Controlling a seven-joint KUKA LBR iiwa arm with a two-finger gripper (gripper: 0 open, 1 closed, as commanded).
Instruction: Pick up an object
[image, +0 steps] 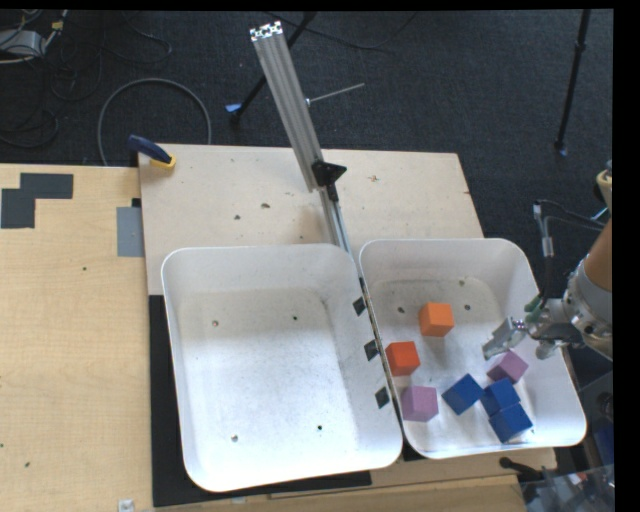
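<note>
The right bin (440, 250) holds several cubes. An orange cube (436, 319) sits near its middle and a red-orange cube (402, 357) lies by the left wall. A purple cube (419, 403) rests at the front left. A blue cube (462, 393) lies beside two more blue cubes (506, 410) at the front right. A second purple cube (508, 367) sits just behind them. My gripper (508, 336) hangs over the bin's right side, just above and behind that purple cube. It is open, with nothing between its fingers.
The left bin (190, 280) stands beside the right one, split off by a shared wall with black clips (371, 350). A slanted aluminium bar (300, 120) rises behind the bins. Cables lie on the dark floor beyond the bench.
</note>
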